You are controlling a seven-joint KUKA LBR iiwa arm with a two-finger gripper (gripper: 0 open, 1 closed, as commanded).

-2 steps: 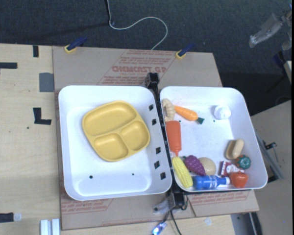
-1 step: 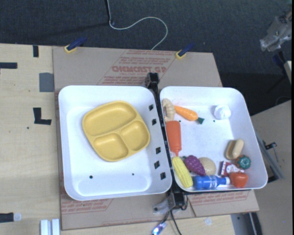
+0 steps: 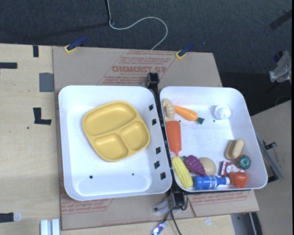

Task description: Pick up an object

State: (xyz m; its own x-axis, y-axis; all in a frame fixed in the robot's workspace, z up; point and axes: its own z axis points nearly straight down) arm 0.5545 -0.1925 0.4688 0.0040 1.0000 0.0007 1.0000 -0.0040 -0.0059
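1. Several toy foods are crowding the right bin [image 3: 245, 112]: a carrot [image 3: 186, 113] and an orange sausage [image 3: 174, 136] are lying along its left wall, while corn [image 3: 182, 172], purple grapes [image 3: 194, 164], a blue bottle [image 3: 209, 182] and a red tomato [image 3: 239, 179] are bunching at the near edge.
2. Open white floor is showing at that bin's centre, beside a small white cap [image 3: 222, 112].
3. Glossy and three-sectioned, a yellow plate [image 3: 116, 130] is sitting in the left bin [image 3: 68, 131].
4. Cardboard [image 3: 132, 65] is underlying both bins on the wooden tabletop [image 3: 19, 146].
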